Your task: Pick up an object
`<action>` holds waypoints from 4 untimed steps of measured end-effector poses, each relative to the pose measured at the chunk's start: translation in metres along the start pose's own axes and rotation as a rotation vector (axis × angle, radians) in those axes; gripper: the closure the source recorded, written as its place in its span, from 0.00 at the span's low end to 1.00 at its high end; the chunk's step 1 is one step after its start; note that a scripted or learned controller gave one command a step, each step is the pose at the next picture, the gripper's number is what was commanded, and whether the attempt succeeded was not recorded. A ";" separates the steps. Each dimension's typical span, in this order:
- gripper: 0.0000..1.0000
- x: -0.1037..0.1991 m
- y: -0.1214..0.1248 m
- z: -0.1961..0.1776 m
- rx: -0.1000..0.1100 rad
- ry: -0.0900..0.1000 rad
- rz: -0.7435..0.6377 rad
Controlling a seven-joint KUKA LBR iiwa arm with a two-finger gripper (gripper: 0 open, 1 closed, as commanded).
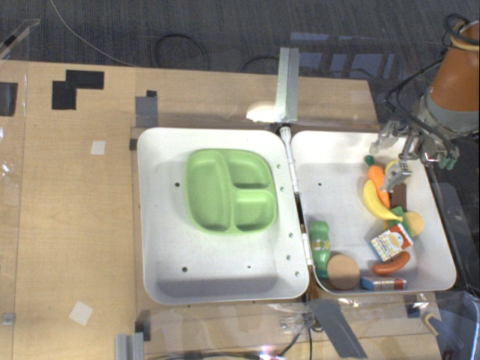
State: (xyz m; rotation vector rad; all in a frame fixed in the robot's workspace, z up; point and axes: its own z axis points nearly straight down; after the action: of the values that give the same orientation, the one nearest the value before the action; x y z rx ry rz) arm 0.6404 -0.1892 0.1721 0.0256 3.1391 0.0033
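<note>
One curved yellow plastic banana (377, 202) lay beside one orange toy carrot (377, 178). The metal two-finger gripper (397, 172) hovered over them; whether its jaws were parted could not be told. One green divided tray (229, 190) sat well left of the banana.

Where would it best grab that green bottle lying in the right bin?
Probably across the middle of the green bottle's body, coming straight down from above. It lies flat, lengthwise beside the bin's left wall, with a round brown object near its lower end, so the sides of its upper body seem freest for the tool.
</note>
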 end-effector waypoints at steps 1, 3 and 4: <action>0.00 -0.019 -0.009 0.062 0.009 -0.031 -0.027; 1.00 0.019 0.035 0.069 0.003 -0.020 0.060; 1.00 -0.015 0.034 -0.109 0.003 -0.021 0.247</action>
State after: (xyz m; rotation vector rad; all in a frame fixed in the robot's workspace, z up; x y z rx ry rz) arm 0.6556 -0.1552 0.2810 0.4094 3.0917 -0.0017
